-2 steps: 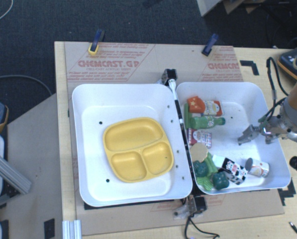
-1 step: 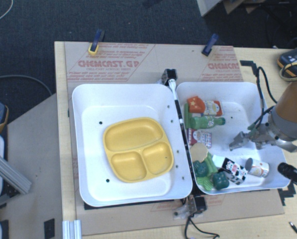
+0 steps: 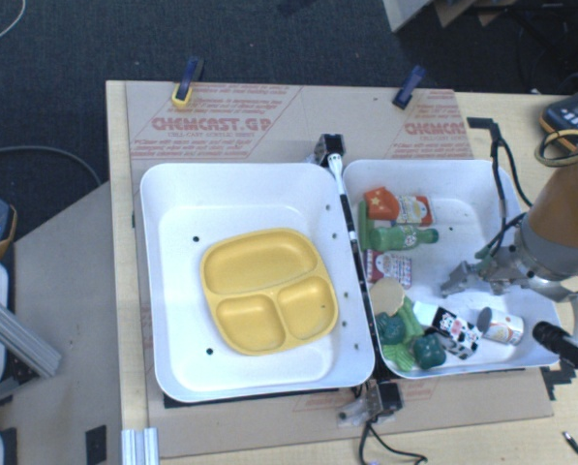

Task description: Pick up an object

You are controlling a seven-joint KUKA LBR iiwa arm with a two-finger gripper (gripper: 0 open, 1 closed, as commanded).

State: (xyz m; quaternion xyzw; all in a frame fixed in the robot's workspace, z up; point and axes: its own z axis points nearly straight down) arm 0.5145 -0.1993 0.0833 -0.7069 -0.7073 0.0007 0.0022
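The arm comes in from the right over the right bin [image 3: 463, 174]; its gripper [image 3: 468, 277] hangs low above the bin's middle, and whether it is apart or together cannot be told; just below it lie a small white cup [image 3: 501, 328] on its side and a black-and-white toy [image 3: 456, 332]; further left sit green toys [image 3: 410, 342], a green bottle [image 3: 397, 236] and a red carton [image 3: 380, 204]; the left bin [image 3: 172, 260] bears a yellow divided tray [image 3: 267, 287].

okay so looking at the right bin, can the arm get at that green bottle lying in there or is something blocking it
Probably yes. The green bottle lies uncovered in the right bin, with bare floor between it and the gripper. Only the red-and-white carton crowds its far side.
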